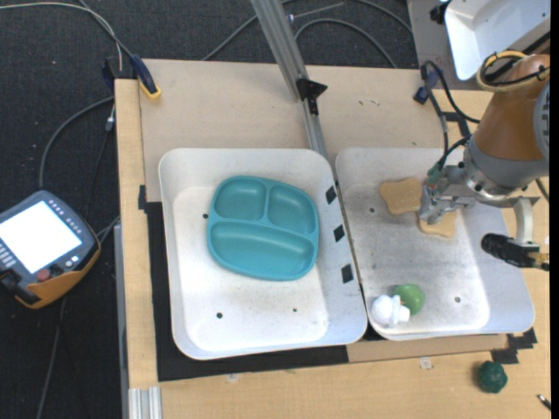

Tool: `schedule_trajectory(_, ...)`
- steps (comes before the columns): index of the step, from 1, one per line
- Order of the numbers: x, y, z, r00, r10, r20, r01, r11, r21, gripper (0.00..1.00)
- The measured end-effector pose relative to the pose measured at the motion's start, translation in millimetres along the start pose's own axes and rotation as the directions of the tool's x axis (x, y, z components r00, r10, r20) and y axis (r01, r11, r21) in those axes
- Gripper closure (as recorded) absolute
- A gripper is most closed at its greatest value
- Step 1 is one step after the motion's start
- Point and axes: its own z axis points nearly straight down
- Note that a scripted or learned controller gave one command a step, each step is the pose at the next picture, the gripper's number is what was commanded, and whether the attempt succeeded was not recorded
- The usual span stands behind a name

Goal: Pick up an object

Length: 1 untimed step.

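Tan slices (401,196): two pieces in the right bin (502,317); gripper (433,206) low between them
Fingers: state I cannot tell
Left bin (188,321): teal divided plate (262,227)

You saw the arm (511,129) enter from the right of the camera view, its orange band uppermost and the grey wrist section below it. The wrist pointed steeply downward. The gripper (434,209) hung at the lower left end of the wrist, low over the right bin's far half.
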Motion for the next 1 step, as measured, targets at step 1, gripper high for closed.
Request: schedule_trajectory(1,-8.1,2.6,-60.5,1.000,0.000,0.003,0.000,1.000,-0.005,1.00)
